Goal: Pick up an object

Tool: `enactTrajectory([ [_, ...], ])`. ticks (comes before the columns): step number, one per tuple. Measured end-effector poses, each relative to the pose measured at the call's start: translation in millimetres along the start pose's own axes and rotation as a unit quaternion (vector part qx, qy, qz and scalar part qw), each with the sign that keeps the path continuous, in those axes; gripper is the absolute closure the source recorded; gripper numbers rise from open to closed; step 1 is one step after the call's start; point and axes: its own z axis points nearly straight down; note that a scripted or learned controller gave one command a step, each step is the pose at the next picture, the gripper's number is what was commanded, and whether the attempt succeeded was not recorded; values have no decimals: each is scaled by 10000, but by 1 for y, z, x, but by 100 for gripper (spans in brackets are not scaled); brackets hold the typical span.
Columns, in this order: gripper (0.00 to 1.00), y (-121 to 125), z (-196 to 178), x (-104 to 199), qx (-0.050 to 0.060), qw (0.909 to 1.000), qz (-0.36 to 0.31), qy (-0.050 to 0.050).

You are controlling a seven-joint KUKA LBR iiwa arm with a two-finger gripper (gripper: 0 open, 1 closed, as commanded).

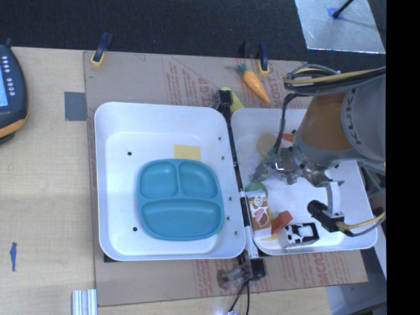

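The arm's jaws (283, 166), their state impossible to tell, hang over the right bin (357, 241) near a small printed carton (258, 207).

Wooden bench (46, 195) under cardboard sheet (164, 281), dark carpet floor (164, 12) behind.

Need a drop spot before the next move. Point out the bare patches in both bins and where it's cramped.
Left bin: bare white floor borders the blue divided plate on all sides, widest along the far wall, left of the yellow square. Right bin: crowded. The arm and hand cover its middle; a carton, a red piece and a black-and-white object fill the near-left corner.
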Motion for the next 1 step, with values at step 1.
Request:
enactTrajectory([
  [1, 0, 36, -1, -1, -49, 10000, -12, -5],
])
